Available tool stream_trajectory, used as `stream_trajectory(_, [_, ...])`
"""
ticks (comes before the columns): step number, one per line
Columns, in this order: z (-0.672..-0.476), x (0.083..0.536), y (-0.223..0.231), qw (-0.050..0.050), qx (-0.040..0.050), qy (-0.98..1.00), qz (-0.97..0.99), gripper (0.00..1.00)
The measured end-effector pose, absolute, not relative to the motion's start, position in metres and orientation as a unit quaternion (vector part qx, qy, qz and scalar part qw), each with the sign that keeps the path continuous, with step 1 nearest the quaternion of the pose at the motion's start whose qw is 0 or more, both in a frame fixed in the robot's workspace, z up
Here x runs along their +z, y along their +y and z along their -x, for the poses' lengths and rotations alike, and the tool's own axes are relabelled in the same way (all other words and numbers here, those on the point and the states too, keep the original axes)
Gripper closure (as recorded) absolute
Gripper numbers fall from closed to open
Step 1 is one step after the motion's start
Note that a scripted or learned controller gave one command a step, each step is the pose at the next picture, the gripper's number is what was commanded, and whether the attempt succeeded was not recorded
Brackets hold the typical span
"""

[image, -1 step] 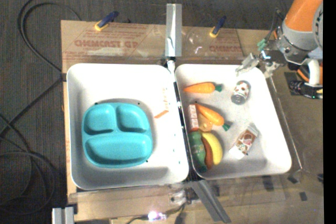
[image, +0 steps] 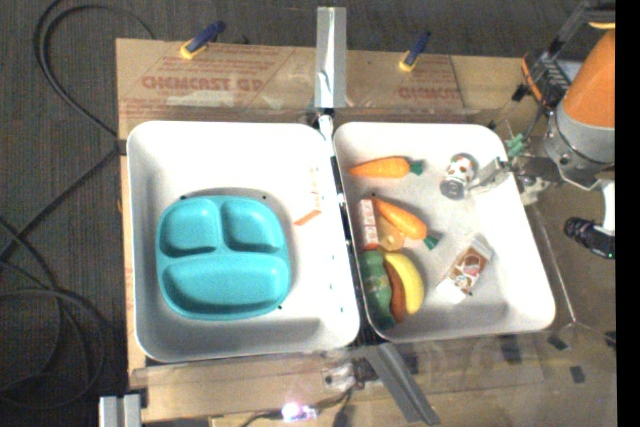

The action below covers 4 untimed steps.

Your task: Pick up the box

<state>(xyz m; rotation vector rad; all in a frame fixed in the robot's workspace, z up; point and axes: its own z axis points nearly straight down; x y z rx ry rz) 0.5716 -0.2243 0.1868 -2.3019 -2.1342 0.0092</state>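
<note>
A small white and red box (image: 470, 268) lies tilted on the floor of the right bin (image: 520, 305), near its right wall. My gripper (image: 497, 172) hangs over the bin's upper right part, above and slightly right of the box and well apart from it. The grey arm with its orange band (image: 592, 85) reaches in from the right edge. A small round silver and white object (image: 457, 177) sits just left of the gripper.
The right bin also holds two carrots (image: 385, 167) (image: 404, 218), a red packet (image: 368, 221), a banana (image: 406, 281) and a green vegetable (image: 375, 283) along its left side. A teal divided plate (image: 224, 256) lies in the left bin (image: 150, 165).
</note>
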Motion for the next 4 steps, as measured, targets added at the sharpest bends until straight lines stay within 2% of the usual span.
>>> stream_trajectory(1, [-0.499,0.088,-0.157,-0.002,-0.0021,-0.567,0.824,0.00])
stream_trajectory(2, [-0.500,0.244,-0.218,0.000,0.0032,-0.506,0.863,0.00])
stream_trajectory(3, [-0.484,0.120,-0.115,0.002,0.0019,-0.536,0.844,0.00])
stream_trajectory(4, [-0.484,0.119,-0.115,0.003,0.0024,-0.536,0.844,0.00])
